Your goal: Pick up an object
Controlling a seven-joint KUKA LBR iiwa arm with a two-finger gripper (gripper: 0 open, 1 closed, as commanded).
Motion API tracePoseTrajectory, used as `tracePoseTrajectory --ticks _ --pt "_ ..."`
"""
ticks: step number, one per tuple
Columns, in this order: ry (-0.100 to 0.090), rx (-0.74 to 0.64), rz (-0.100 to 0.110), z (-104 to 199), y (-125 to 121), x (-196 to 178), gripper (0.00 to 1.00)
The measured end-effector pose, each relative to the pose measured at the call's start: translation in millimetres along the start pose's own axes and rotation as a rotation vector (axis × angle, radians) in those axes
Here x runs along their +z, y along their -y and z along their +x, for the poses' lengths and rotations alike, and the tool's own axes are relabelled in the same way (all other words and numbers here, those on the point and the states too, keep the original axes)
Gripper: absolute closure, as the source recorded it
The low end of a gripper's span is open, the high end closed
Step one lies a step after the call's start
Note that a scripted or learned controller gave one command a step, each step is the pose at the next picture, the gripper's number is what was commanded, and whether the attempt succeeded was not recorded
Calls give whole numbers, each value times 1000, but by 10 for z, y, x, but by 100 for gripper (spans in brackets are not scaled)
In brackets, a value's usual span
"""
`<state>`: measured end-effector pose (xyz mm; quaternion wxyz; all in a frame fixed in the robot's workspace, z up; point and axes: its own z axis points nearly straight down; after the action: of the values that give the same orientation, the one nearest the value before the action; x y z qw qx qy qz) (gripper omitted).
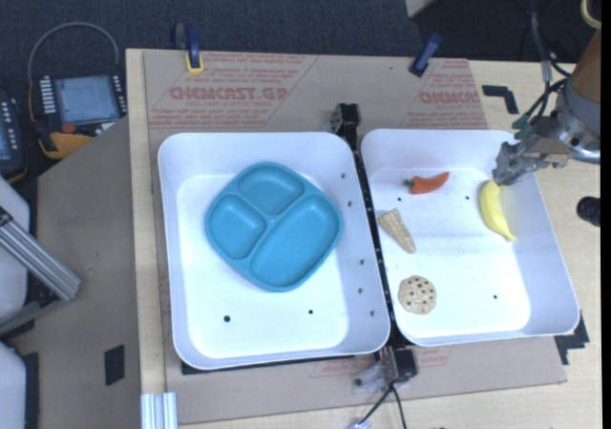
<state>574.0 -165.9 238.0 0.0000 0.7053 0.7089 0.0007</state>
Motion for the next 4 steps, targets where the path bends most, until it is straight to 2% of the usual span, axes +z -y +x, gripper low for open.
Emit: tracePoseTrajectory --ticks 2,4 --pt "-2 -1 4 1029 -191 221 100" --pt "-1 -2 -3 2060 -400 45 100"
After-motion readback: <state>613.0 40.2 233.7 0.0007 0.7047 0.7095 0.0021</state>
